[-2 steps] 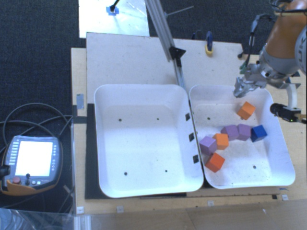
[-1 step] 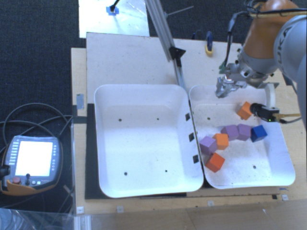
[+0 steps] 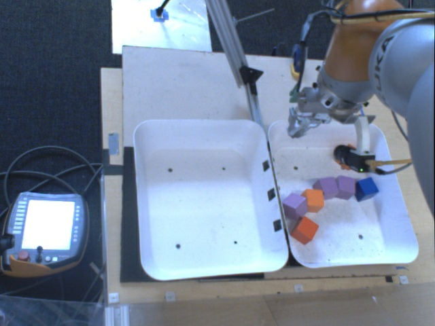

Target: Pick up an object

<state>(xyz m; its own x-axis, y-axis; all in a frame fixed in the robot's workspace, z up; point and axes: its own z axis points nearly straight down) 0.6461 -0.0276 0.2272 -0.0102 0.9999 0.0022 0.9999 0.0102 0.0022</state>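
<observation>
The gripper (image 3: 300, 125) hangs over the far left corner of the right bin (image 3: 397, 240); whether its jaws are parted I cannot tell. Purple (image 3: 295, 204), orange (image 3: 305, 229) and blue (image 3: 366, 188) blocks lie clustered nearer, well apart from it

From my remote seat I see a pale wooden worktop (image 3: 183, 80) on dark carpet (image 3: 47, 60), a teach pendant (image 3: 44, 233) lying left, and a bright reflective sheet (image 3: 160, 12) behind.

A robotics lab: an industrial arm (image 3: 387, 53) over a plywood bench (image 3: 183, 87), a teach pendant (image 3: 44, 233) with cables at near left
</observation>
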